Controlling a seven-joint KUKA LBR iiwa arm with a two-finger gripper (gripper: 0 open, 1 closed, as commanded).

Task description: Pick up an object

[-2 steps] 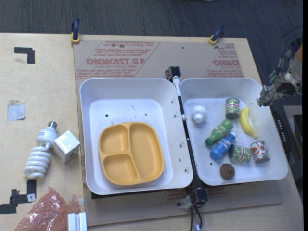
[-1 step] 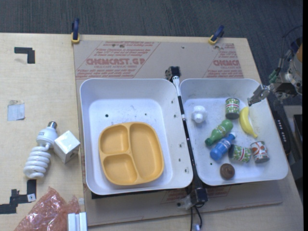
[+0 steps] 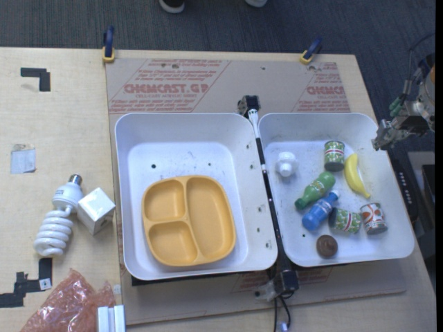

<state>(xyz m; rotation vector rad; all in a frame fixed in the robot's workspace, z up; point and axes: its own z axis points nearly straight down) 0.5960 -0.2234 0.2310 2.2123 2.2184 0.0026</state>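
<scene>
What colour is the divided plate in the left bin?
Yellow-orange plate, clearest in the camera view.

- Left bin (image 3: 131,144): holds a yellow divided tray (image 3: 188,220).
- Right bin (image 3: 304,126): holds a banana (image 3: 356,175), green bottle (image 3: 315,191), blue bottle (image 3: 318,213), three small cans, a white ball (image 3: 286,163) and a brown ball (image 3: 327,245).
- Gripper (image 3: 387,135): sits at the right bin's far right rim.

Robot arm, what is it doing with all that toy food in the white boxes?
It is meant to pick something up. The gripper sits at the right edge of the right bin, with nothing seen in it. In that bin lie a banana, a green bottle, a blue bottle, small cans, a white ball and a brown ball. The left bin holds a yellow divided plate.
</scene>
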